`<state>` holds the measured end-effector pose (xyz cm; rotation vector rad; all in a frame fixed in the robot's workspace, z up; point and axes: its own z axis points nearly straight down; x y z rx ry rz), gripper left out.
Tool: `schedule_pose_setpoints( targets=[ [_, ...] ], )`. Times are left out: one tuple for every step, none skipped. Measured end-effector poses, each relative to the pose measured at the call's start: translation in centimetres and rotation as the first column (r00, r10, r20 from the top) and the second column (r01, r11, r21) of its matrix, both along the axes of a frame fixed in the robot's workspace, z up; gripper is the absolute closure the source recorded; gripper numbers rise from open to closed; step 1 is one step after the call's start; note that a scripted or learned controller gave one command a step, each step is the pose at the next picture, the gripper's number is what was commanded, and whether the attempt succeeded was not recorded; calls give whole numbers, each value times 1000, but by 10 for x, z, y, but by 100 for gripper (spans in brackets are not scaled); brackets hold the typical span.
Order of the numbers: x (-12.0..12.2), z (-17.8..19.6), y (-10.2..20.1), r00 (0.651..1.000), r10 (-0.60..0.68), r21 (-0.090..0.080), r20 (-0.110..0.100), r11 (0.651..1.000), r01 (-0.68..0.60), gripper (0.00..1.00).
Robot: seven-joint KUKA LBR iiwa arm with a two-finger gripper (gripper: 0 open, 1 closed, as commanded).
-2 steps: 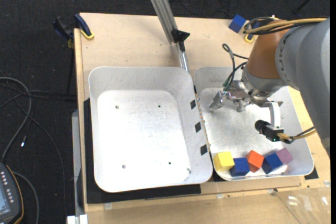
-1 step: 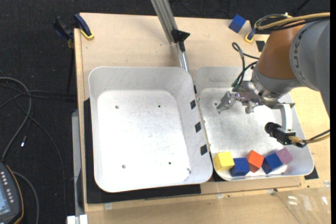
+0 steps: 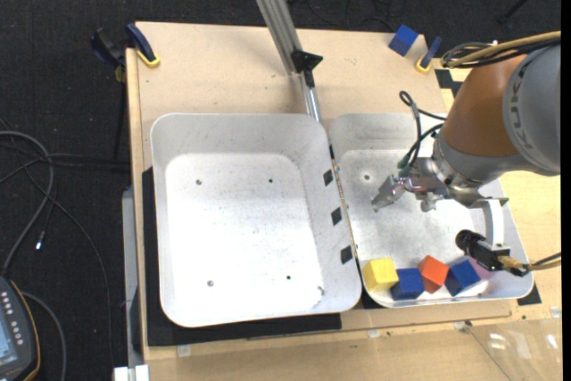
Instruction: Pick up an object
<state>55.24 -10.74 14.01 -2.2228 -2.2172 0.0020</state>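
Observation:
In the right bin (image 3: 357, 138), along its near edge, several small blocks lie in a row: a yellow block (image 3: 379, 272), a blue block (image 3: 409, 284), an orange block (image 3: 434, 271) and a second blue block (image 3: 463, 277). My gripper (image 3: 406, 194) hangs over the bare middle of the right bin, farther from the front edge than the blocks and apart from them. Its fingers stand open with nothing between them. The grey arm with its orange band (image 3: 477, 107) covers the bin's right side.
The left bin (image 3: 178, 138) lies beside the right one. A slanted metal pole (image 3: 268, 0) crosses the bench's far side. A loose blue block (image 3: 404, 38) sits on the wooden bench at the far right, near a clamp. Cables trail by the bin's right rim.

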Motion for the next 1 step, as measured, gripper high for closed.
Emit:
schedule_pose_setpoints(
  targets=[
    [-29, -22, 6, 1000, 1, 0, 3, 1000, -1, 0]
  ],
)
